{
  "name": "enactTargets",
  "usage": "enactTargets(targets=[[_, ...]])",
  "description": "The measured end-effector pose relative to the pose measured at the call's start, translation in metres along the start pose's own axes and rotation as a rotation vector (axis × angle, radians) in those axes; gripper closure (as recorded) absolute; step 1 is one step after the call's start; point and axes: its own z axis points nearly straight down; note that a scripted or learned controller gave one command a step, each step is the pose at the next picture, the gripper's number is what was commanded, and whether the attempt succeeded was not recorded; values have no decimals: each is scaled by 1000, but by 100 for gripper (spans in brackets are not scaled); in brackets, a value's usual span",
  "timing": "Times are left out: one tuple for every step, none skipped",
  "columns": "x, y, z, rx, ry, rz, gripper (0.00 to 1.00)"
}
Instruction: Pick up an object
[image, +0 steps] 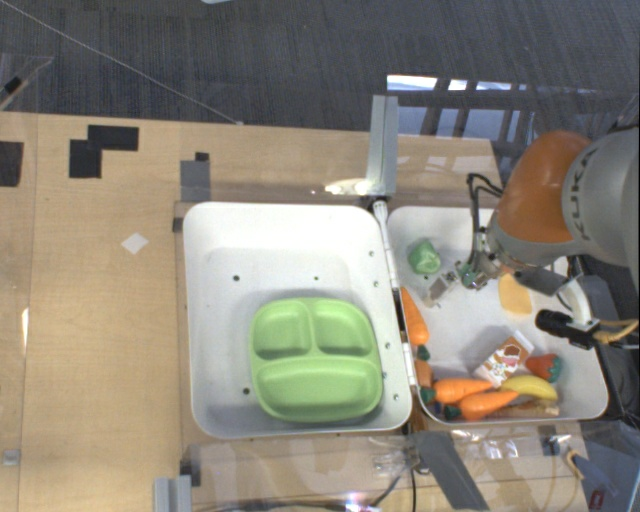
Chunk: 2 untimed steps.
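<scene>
Currently gripper hovers mid-right of frame, right bin | claw state: you cannot tell | nearest green toy looks light, rounded, slippery; grip across its middle.

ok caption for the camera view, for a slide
Arm's gripper low in the right bin beside a green toy.

The arm is bulky and rounded, its shell a matt light grey with a faint ribbed texture at the joint. A broad glossy orange band wraps it above the wrist. Thin black cables loop beside the band. The small metal gripper is silver-grey, with dark fittings and screws.
</scene>
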Motion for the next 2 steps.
enactTargets(targets=[[-13, 57, 3, 3, 1, -45, 0], [-12, 59, -9, 2, 4, -51, 100]])
